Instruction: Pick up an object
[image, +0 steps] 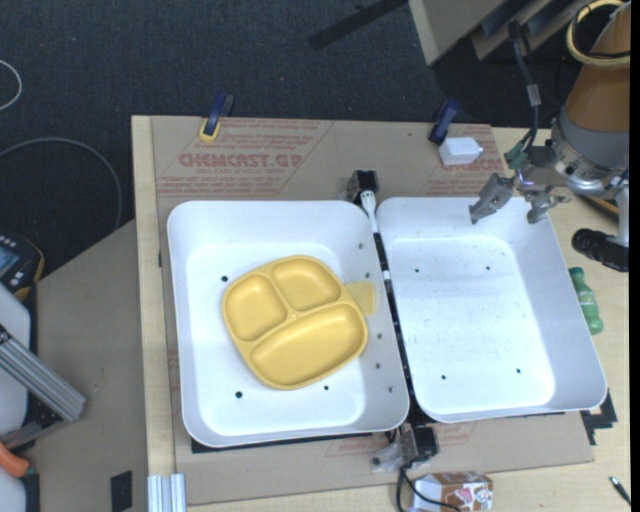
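A yellow divided plate (294, 322) with three compartments lies in the left bin (195, 300), tilted a little, near the bin's middle. My gripper (513, 199) hangs over the far right corner of the right bin (480, 330), well away from the plate. Its two fingers are spread apart and nothing sits between them. The arm's orange band (600, 95) shows above the wrist at the upper right.
A green object (586, 298) lies just outside the right bin's right rim. A white block (460, 151) and clamps sit on the cardboard behind the bins. A black divider strip (380, 265) runs between the bins.
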